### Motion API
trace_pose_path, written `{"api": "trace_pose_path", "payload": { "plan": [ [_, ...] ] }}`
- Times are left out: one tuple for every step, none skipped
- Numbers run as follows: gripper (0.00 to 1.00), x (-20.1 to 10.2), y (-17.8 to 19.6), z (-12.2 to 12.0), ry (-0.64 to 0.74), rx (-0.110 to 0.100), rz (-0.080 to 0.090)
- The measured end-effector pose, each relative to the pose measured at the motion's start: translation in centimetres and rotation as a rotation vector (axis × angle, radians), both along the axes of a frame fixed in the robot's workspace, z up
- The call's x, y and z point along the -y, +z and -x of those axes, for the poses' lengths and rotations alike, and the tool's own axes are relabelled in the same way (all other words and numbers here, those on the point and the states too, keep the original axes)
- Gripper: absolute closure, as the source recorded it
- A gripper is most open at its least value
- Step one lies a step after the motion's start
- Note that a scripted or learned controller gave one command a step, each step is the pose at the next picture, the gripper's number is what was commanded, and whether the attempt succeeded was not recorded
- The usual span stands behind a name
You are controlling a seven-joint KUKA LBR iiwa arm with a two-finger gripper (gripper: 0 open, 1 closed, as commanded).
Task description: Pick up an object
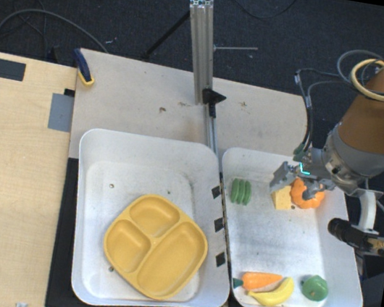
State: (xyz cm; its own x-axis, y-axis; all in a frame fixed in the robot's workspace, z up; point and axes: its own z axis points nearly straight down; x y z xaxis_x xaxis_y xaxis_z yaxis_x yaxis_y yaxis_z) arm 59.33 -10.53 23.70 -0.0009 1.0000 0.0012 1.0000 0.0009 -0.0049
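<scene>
My gripper [303, 182] sits over the orange toy [308, 197]; finger state unclear. Centre it before closing, clear of the yellow block [283, 200].

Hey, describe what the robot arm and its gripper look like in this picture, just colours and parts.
The arm is a thick rounded grey body with a broad orange band above the wrist and a yellowish cable looped beside it at the top. The gripper is a small dark grey metal piece with a tiny teal light on it. A white curved bracket and a black cylindrical part sit on the arm's near side.

Even overhead light, soft shadows, mild grain, dark dim background
</scene>
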Motion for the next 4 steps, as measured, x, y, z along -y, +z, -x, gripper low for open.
{"api": "trace_pose_path", "payload": {
  "plan": [
    [0.0,0.0,0.1,0.0,0.0,0.001,0.0],
    [0.0,-0.2,-6.1,-0.6,-0.001,-0.004,0.0],
    [0.0,-1.2,-11.2,-0.4,-0.001,-0.004,0.0],
    [0.0,-1.1,-13.5,-0.6,-0.001,0.006,0.001]
  ]
}}
